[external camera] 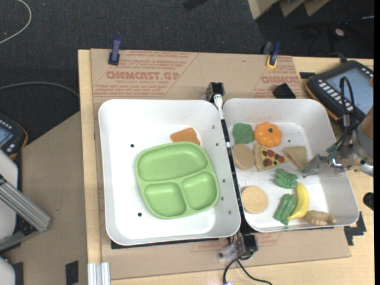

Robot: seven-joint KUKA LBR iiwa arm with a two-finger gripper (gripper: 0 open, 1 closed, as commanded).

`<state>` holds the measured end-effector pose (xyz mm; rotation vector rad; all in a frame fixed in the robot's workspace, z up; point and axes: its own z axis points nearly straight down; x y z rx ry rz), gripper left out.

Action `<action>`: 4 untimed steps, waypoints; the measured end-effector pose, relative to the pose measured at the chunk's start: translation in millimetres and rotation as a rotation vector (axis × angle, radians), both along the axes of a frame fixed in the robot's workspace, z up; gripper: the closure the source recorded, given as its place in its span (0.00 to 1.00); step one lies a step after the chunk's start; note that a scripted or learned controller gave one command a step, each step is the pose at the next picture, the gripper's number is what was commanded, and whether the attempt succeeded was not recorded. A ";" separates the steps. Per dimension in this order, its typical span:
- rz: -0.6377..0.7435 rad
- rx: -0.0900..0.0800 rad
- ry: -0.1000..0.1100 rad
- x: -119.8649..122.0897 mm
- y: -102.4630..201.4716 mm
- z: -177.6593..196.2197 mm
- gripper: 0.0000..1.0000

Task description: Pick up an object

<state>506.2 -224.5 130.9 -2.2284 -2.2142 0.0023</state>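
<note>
The bench carries two white bins side by side. The left bin (113, 159) holds a green divided plate (176, 180) with an orange slab (185, 136) just behind it. The right bin (332, 189) holds the small toy foods: a green leaf (242, 132), an orange pumpkin (268, 134), a pizza slice (270, 158), a tan wedge (296, 155), two round cookies (242, 157) (255, 199), a broccoli piece (285, 179), a banana (300, 202), a green pepper (285, 208) and a brown ginger-like piece (320, 218).

The gripper (311, 167) reaches in from the right over the right bin, low and slanted. Whether it is apart or together cannot be told, and nothing is seen in it. The nearest things are the tan wedge, just up and left of the tip, and the broccoli, just down and left. The banana's long axis runs roughly up and down the view.
</note>
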 end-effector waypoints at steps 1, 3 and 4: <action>0.010 0.001 -0.004 34.0 50.8 -45.5 0.00; 0.004 -0.002 -0.005 22.0 47.8 -49.7 0.00; 0.010 0.013 0.001 89.5 4.2 -43.5 0.00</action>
